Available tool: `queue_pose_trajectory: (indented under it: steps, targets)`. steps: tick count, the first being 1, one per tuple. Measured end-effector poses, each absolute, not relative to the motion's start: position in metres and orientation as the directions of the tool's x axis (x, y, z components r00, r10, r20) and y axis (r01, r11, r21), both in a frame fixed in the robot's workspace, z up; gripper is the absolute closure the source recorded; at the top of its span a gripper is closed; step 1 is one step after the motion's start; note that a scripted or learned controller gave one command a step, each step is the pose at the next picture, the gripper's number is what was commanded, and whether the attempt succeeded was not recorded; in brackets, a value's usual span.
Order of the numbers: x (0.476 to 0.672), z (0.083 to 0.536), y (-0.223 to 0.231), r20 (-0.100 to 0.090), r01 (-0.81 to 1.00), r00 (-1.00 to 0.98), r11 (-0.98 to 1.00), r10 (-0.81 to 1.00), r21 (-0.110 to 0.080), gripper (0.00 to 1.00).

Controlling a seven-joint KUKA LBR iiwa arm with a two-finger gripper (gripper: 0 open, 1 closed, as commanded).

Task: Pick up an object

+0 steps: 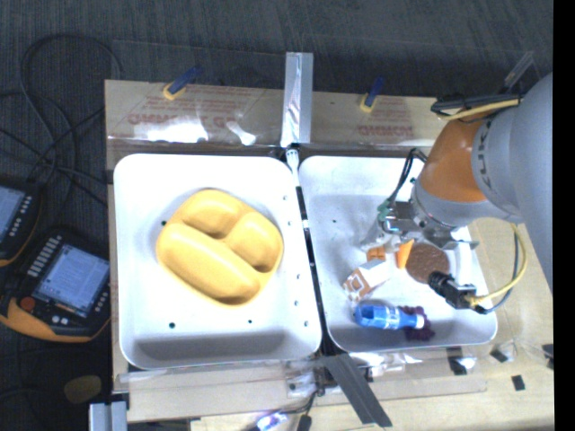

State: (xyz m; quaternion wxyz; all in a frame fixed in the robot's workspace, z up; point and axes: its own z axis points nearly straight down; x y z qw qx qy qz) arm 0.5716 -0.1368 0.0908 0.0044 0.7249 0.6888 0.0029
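Note:
A large yellow, bun-shaped soft object [218, 245] lies in the middle of the left bin [135, 330]. The right bin [341, 187] holds a blue bottle with a dark cap [382, 316] near its front wall. A brown disc [426, 260], a white and orange carton [367, 279] and a small orange piece [375, 252] also lie in it. My gripper [402, 225] hangs low over the right bin's middle, just above and left of the brown disc, close to the orange piece. Its tips are hidden by the wrist.
The grey arm with its orange band [449, 164] covers the right bin's far right side. A handheld pendant [54, 285] and cables lie on the floor to the left. Clips [182, 82] hold a plastic sheet behind the bins.

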Motion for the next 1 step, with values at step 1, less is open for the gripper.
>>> queue_pose_trajectory:
  steps: [1]
  targets:
    - [0.5202, 0.2822, -0.0939, -0.003, 0.991, 0.130, -0.130, 0.991, -0.002, 1.00]
